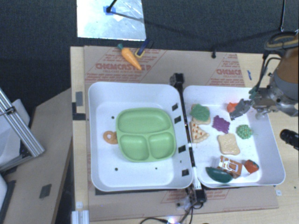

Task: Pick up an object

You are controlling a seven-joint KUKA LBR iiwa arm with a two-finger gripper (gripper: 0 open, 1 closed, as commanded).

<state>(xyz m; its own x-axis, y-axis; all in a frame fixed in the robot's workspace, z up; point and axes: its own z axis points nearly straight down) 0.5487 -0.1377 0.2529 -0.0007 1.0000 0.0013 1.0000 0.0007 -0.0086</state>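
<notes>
Two white bins (100,125), one green tray (145,134), one carrot (131,58).

A single fixed camera looks down from above the table (261,190) at a slant, far enough off to take in both white bins whole. The left bin (100,125) lies near the frame's centre, with the right bin (271,157) touching its right side. Beyond the left bin, the table's far edge and dark floor show at the top. The arm (285,78) enters right of the right bin.
</notes>
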